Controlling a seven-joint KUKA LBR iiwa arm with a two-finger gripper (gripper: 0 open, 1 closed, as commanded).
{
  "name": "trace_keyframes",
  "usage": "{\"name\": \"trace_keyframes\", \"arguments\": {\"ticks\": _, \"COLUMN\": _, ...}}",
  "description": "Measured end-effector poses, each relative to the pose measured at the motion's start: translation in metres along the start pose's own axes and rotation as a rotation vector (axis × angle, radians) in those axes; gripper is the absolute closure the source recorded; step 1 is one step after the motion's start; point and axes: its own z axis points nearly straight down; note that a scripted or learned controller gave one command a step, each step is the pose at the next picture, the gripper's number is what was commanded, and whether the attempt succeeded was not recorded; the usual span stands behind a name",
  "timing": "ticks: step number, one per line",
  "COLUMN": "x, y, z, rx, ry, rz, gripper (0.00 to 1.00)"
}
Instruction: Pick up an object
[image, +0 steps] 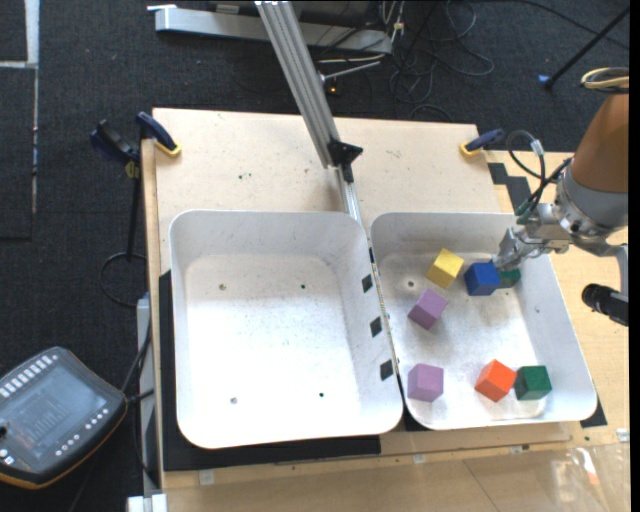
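Observation:
Several small cubes lie in the right bin (560, 330). A yellow cube (446, 267) and a blue cube (482, 278) sit near its far side. Two purple cubes (428, 309) (425, 381) rest toward the bin's left wall. An orange cube (494, 380) and a dark green cube (533, 381) lie near the front. My gripper (509, 266) hangs low at the bin's far right, right beside the blue cube, with a small green thing (511, 279) just under its tip. The arm hides how the fingers stand.
The left bin (200, 300) stands beside the right one, with a slanted metal bar (300, 80) rising behind the divide. Clamps (160, 135) (482, 141) hold the board's far corners. A pendant (50, 410) lies at the lower left.

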Motion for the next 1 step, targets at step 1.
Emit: {"name": "trace_keyframes", "arguments": {"ticks": 1, "x": -0.0002, "y": 0.0014, "z": -0.0282, "rx": 0.002, "ry": 0.001, "rz": 0.000, "gripper": 1.00}}
